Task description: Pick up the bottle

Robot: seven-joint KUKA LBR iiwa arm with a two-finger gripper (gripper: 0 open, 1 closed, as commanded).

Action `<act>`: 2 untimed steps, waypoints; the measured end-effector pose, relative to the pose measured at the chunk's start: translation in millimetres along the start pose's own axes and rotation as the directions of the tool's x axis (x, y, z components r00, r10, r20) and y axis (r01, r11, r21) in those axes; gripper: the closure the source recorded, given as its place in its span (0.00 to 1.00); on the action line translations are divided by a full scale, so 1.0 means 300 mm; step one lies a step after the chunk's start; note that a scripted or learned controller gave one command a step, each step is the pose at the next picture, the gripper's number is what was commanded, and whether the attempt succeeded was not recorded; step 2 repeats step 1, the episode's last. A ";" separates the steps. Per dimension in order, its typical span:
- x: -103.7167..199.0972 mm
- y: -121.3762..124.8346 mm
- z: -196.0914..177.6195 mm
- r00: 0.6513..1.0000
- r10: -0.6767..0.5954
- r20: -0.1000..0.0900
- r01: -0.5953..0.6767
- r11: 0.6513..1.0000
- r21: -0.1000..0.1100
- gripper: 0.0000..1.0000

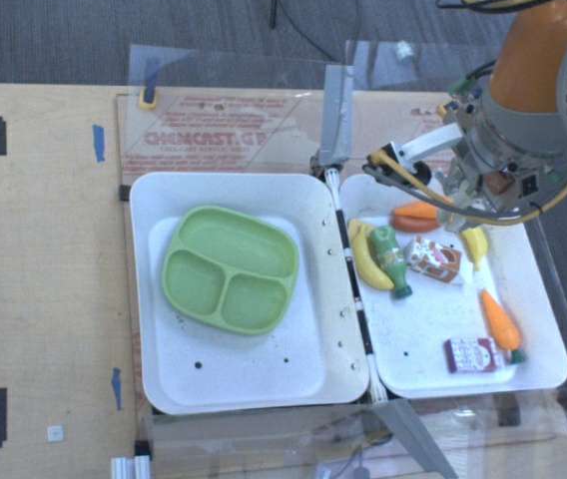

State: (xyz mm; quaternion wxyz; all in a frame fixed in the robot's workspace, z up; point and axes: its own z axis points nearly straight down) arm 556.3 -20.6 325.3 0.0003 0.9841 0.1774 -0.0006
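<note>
Cam view: small green plastic bottle [391, 260] lies in right white bin [548, 367], touching long yellow banana [366, 256], just left of red-white packet [434, 258]. Gripper [460, 200] sits above bin's far side near orange carrot [415, 215]; grip state: can't tell. Green divided plate [230, 267] in left bin [154, 367].

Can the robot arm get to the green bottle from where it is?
Probably yes. The bottle lies uncovered in the right bin. A banana touches one side, so grabbing could be tight.
</note>
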 end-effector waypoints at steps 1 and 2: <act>0.000 -0.001 0.000 1.000 0.000 0.001 0.000 1.000 0.001 0.00; 0.000 -0.001 0.000 1.000 0.000 0.001 0.000 1.000 0.001 0.00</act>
